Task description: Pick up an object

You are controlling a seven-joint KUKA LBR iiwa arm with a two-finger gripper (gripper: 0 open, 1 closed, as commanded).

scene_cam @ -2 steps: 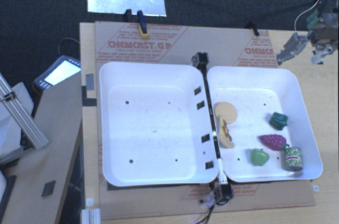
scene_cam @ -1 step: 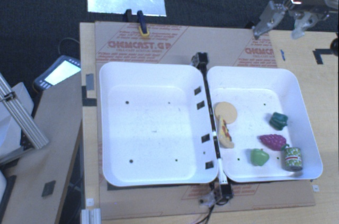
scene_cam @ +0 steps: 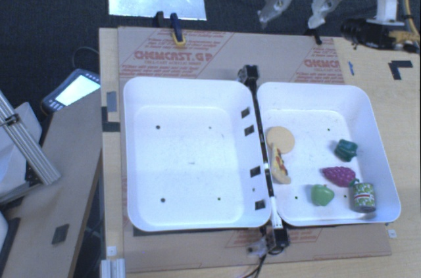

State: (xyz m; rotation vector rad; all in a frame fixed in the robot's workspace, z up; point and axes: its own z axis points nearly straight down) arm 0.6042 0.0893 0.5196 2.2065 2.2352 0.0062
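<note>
Lying in the right-hand bin point(scene_cam: 309, 94), all the candidate objects are sitting toward the bench's near right corner, well apart from the gripper point(scene_cam: 296, 9), which is hanging high over the bench's far edge, beyond the bin's far wall. A purple grape bunch point(scene_cam: 339, 175) is resting near the bin's right wall, with a dark green pepper point(scene_cam: 346, 150) just beside it on the far side, a green apple point(scene_cam: 321, 194) just beside it on the near side, and a small tin can point(scene_cam: 362, 196) standing upright in the bin's near right corner. A tan disc point(scene_cam: 280, 137) and a hot dog point(scene_cam: 281, 165) are lying against the divider side, the hot dog's long axis running from far to near. The gripper is showing its two fingers spread wide with nothing between them. From where it is hanging, the cluster is lying toward the near edge and slightly rightward, so the coming move is probably calling for a long reach toward the near edge and down. The left bin point(scene_cam: 131, 158) is sitting alongside.
</note>
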